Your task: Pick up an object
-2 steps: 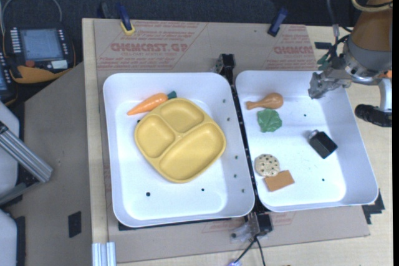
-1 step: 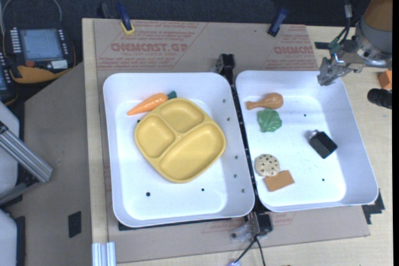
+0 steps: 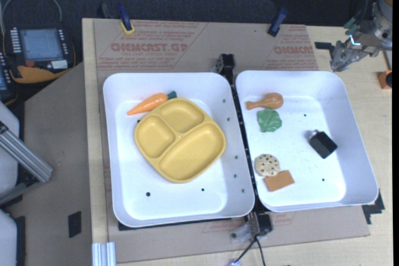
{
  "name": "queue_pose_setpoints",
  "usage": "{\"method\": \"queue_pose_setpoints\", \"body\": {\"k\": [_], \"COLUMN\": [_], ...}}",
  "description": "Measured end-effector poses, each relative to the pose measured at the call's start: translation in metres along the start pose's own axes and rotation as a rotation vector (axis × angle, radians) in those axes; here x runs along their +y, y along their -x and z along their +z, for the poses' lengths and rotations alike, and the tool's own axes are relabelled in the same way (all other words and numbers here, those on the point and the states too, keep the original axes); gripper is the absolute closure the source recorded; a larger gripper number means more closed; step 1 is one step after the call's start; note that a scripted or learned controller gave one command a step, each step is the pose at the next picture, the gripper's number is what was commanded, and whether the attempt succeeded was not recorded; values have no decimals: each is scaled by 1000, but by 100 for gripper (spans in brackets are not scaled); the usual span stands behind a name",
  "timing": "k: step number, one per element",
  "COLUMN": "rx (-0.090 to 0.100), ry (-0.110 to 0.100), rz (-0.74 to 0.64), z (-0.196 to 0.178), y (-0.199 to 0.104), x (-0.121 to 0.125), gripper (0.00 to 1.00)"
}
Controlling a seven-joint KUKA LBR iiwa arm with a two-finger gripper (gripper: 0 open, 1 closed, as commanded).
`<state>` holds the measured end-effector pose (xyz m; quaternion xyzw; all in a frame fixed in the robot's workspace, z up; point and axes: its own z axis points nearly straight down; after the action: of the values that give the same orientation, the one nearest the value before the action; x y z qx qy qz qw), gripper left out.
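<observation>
Brown cardboard-covered bench (image 3: 187,47) on dark carpet; two shallow white plastic bins — left bin (image 3: 118,134) holds a yellow divided plate (image 3: 179,146) and orange toy carrot (image 3: 146,103). Right bin (image 3: 349,134): black block (image 3: 322,144), green leafy toy (image 3: 269,120), tan drumstick (image 3: 266,101), speckled cookie (image 3: 267,164), orange cracker (image 3: 278,181). Metal gripper (image 3: 349,53) beyond right bin's far corner — finger state: cannot tell.

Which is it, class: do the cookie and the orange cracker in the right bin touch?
Touching. The camera view shows the cookie overlapping the orange cracker at its upper left corner, with no white bin floor between them.
</observation>
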<state>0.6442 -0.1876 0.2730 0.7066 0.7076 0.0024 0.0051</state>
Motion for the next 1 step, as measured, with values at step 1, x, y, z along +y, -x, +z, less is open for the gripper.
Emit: {"method": "queue_pose_setpoints", "body": {"k": [1], "rx": [6], "ry": [-13], "rz": [-3], "z": [15], "y": [-48], "x": [-11], "gripper": [100]}}
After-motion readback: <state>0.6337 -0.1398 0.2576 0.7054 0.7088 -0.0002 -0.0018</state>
